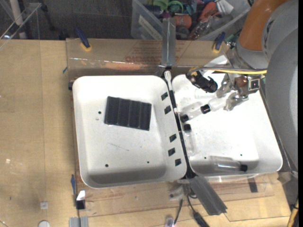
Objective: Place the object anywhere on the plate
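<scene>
A black ribbed rectangular plate (128,113) lies flat in the left bin (94,169), toward its back half. A clear tube-like object with a black end (228,164) lies along the front wall of the right bin (265,145). My gripper (188,118) reaches in from the right and hangs low over the back left part of the right bin, close to the divider. It is well apart from the clear object and to the right of the plate. I see nothing held in it.
A divider (173,126) with black clips runs between the two bins. The grey arm with its orange band (279,37) covers the right side. A clear crate of coloured toys (189,6) stands behind the bins, and a clear panel (118,56) lines the back edge.
</scene>
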Tool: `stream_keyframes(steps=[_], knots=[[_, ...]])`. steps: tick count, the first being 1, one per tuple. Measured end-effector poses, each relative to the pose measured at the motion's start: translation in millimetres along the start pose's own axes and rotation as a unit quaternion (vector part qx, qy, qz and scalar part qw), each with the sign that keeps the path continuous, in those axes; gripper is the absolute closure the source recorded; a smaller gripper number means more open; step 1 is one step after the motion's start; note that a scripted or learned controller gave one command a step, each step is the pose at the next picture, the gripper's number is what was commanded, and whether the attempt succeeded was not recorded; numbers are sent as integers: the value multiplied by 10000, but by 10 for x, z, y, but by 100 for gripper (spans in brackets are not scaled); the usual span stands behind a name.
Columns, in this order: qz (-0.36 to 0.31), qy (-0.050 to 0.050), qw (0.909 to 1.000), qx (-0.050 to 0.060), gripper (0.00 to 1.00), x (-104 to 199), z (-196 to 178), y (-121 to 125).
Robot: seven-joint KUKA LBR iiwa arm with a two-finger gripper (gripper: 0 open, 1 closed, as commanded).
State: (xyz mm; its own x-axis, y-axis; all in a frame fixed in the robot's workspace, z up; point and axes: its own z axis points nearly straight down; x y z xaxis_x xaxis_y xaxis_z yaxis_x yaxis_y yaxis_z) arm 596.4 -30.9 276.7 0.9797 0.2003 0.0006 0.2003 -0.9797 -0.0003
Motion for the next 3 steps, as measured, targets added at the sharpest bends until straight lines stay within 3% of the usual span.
stream_keyframes(steps=[1,2,3], knots=[[-1006,-28,9949,13,100,416,565,129],[-1143,-19,9934,9,100,323,253,-260],[-1733,-25,9849,11,100,317,101,-736]])
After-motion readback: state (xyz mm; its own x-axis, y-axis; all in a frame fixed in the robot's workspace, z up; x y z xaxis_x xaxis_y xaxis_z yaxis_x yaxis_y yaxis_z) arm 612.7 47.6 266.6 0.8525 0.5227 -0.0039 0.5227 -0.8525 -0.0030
